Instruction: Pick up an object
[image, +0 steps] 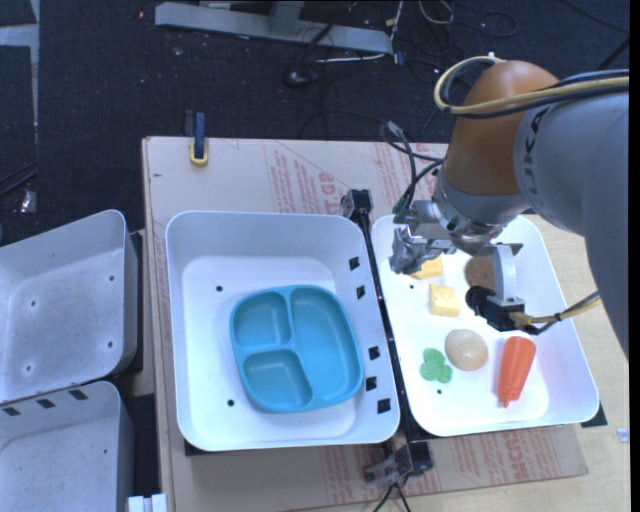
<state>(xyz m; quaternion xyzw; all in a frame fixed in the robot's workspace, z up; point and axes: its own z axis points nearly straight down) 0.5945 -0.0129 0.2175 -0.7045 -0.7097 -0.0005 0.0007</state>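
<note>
The grey arm (560, 140) reaches in over the right bin (570, 400), its bulk covering that bin's far corner. The left bin (190, 300) holds a blue divided plate (296, 346). The gripper (412, 252) hangs at the right bin's far left, just by a yellow cheese piece (430, 268); whether its jaws are wide or narrow, I cannot tell. Nearby lie a second cheese cube (444, 299), an orange carrot (514, 368), a beige round piece (466, 349) and a small green piece (435, 366).
</note>
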